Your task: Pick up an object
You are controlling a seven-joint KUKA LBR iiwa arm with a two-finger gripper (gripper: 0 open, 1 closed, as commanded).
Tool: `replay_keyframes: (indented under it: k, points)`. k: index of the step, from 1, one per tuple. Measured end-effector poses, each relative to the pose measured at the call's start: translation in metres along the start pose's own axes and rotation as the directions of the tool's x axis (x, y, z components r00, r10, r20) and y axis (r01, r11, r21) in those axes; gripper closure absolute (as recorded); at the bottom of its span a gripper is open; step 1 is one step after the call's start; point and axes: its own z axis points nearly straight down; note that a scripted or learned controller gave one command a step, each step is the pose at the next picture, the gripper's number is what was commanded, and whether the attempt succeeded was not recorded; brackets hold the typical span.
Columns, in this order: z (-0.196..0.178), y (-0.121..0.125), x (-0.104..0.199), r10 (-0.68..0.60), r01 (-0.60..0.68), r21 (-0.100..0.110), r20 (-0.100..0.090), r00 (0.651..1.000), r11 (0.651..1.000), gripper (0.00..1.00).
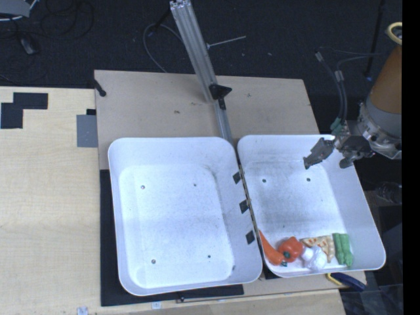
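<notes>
Objects sit heaped in your right bin's near corner: orange piece, red piece, green block. Your gripper hangs well apart at the far rim, fingers spread, holding nothing. Left bin alongside.

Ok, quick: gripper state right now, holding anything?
Gripper: open, holding nothing, above the right bin's far right corner.

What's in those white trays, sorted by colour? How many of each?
All lie at the near edge of the right bin:
Orange: 2, the carrot-like piece and the rounder piece
Green: 1
Tan: 1
White: 1
Total: 5
</notes>
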Motion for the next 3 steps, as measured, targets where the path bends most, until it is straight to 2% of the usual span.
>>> replay_keyframes:
  k: [1,2,3]
  points:
    - [0.066,-0.028,0.09,-0.005,0.005,0.006,-0.002,1.0,1.0,0.0]
    - [0.053,-0.028,0.085,0.003,-0.003,0.0,0.0,1.0,1.0,1.0]
    - [0.014,0.001,0.145,-0.004,0.004,-0.003,-0.001,1.0,1.0,1.0]
